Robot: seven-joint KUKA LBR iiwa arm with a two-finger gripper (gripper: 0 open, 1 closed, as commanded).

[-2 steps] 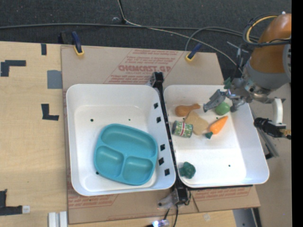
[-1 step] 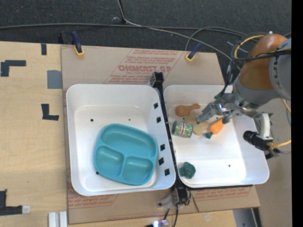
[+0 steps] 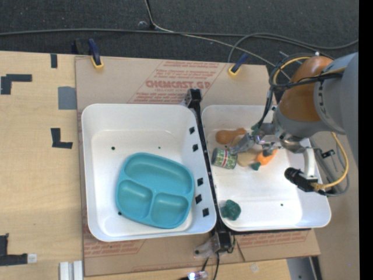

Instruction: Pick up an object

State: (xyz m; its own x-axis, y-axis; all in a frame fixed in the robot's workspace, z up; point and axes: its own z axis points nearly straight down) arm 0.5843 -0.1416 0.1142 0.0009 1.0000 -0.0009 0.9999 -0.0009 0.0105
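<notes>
The gripper [image 3: 252, 140] was seen low in the right bin [image 3: 303, 214], among a can [image 3: 224, 158], carrot [image 3: 263, 160] and brown piece [image 3: 230, 136]; its state could not be told. One item was best singled out, clear of neighbours.

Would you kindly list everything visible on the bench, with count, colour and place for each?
bins: two, white, side by side on the cardboard
tray: one, teal, three compartments, left bin
can: one, green-labelled, on its side, right bin near the divider
brown item: one, upper right bin
carrot: one, orange, right bin centre
green lump: one, dark green, lower right bin
clamps: two, blue and yellow, cardboard's top edge
cables: several, black, behind the bench
arm: one, grey with orange band, over the right bin
</notes>
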